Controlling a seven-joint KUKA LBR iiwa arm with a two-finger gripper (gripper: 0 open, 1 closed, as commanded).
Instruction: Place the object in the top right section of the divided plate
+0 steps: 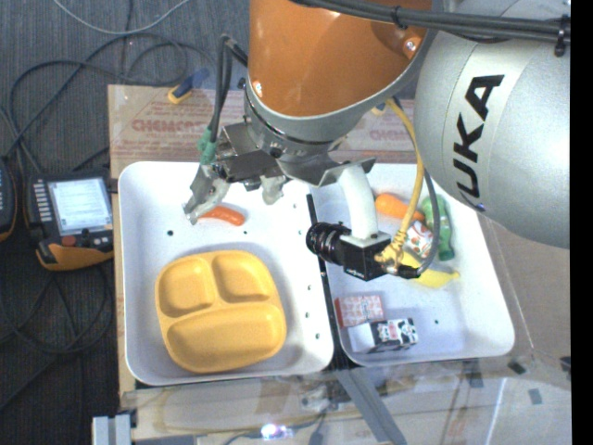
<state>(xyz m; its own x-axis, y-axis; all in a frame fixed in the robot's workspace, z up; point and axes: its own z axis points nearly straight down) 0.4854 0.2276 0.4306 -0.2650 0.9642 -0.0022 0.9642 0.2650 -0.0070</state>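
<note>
We see the gripper [232, 191] low over the left bin [139, 276], near its far wall, with the big orange-banded arm [334, 44] looming over it. Just beneath and slightly toward us from the fingers lies a small orange piece, carrot-like [222, 216], flat on the bin floor. Its long axis runs roughly left to right across the view, tipped a little downward at the right end. One finger tip comes down right at its left end; whether it touches we cannot tell. Whether the gripper is spread wide or closed we cannot tell either; nothing visibly sits between its fingers, so we call the carrot piece not held.

Toward us from that piece sits the yellow divided plate [220, 311], well inside the same bin. Its top right section [246, 276] is the near target, just down and slightly right of the carrot piece, apart from it by a strip of bare white floor.

We judge the coming move turns on closing across the short width of that piece, then a short carry toward us. The floor is smooth and shallow-walled, and there is room around the piece. The right bin [482, 332] holds other items, among them small printed packets [375, 321], well apart from this work.
</note>
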